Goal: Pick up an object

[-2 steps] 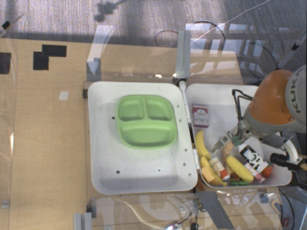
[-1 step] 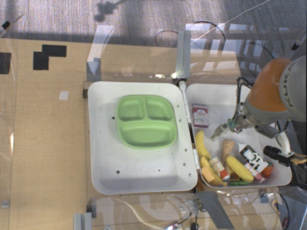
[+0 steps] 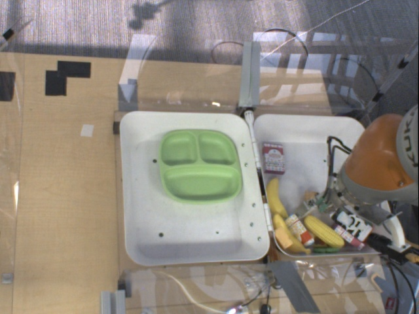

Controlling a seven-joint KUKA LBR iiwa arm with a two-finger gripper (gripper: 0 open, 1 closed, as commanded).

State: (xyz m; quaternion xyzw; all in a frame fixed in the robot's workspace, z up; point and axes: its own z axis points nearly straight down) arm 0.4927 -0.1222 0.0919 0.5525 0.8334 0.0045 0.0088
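The gripper (image 3: 325, 201) is seen low over the near part of the right bin (image 3: 308, 133), below the orange band of the arm (image 3: 380, 159); whether it is apart or together cannot be told, since it is largely hidden by the wrist. Just beside it, a corn cob (image 3: 323, 230) is found lying near the front wall, with a small bottle (image 3: 298, 227) and two bananas (image 3: 277, 205) to its left. A red carton (image 3: 273, 157) is placed farther back, well apart from the gripper. In the left bin (image 3: 141, 234), a green divided plate (image 3: 200, 165) is set flat on the tabletop side.
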